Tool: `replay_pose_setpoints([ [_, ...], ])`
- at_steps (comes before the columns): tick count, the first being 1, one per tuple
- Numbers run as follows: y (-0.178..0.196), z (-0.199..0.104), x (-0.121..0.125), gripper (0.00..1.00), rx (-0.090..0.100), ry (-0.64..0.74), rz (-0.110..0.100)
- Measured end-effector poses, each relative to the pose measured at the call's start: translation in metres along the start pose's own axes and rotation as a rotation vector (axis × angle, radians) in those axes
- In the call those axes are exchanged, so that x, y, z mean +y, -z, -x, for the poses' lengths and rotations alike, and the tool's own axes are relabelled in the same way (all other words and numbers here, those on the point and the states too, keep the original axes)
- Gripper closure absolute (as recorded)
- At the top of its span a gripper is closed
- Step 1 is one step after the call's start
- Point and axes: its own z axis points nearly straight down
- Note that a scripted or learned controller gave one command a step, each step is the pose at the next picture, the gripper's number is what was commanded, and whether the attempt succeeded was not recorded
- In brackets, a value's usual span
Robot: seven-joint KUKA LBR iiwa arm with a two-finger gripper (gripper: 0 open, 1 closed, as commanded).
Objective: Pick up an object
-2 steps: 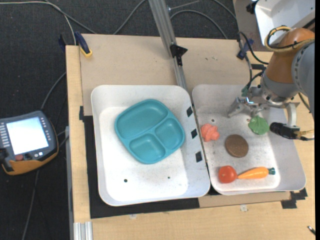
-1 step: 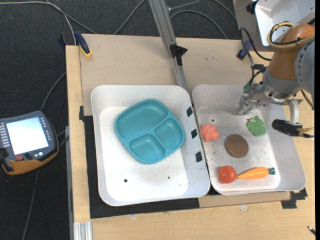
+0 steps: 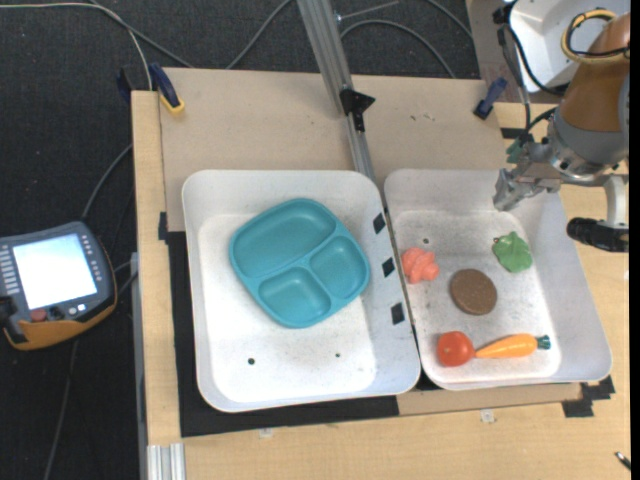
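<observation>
Carrot (image 3: 507,346) beside tomato (image 3: 454,349)

Even, diffuse light falls from above, bright on the two white bins (image 3: 300,383) and the pale tabletop (image 3: 255,118). Shadows are soft and short, lying close under each thing. The teal divided plate (image 3: 298,261) carries only a faint sheen, no hard glare. The white housing (image 3: 545,8) at the far right corner is nearly washed out, as is the lit pendant screen (image 3: 52,273). The dark floor loses detail. Focus is moderately soft throughout, with slight graininess.
</observation>
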Motion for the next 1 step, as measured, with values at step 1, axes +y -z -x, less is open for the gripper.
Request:
replay_pose_setpoints([
  [1,0.0648,-0.0049,0.0006,1.00,-0.001,0.001,0.002],
])
